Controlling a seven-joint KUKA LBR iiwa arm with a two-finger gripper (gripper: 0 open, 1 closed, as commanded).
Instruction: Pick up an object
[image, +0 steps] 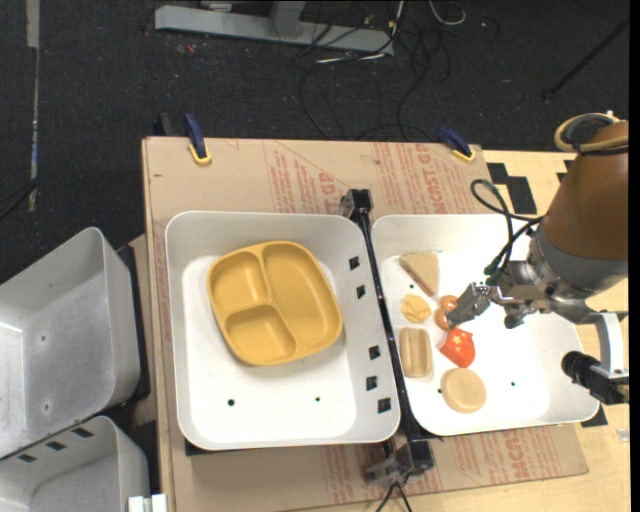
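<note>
Nearest, in the right bin (530, 400): a round tan bun-like piece (464, 390), then a pale rectangular bread-like piece (415, 352) beside a red strawberry-shaped toy (459, 347). Just above that, the gripper (462, 313) low over the food cluster, touching or nearly touching an orange piece (446, 306); grasp state impossible to tell. Alongside, a small orange-yellow lump (416, 308), and farther back a tan wedge (422, 270). In the left bin (190, 330), a yellow three-compartment plate (273, 301). Beyond, a cardboard sheet (300, 170) with red printing, partly hidden and unreadable, held by blue clamps (197, 140).
</note>
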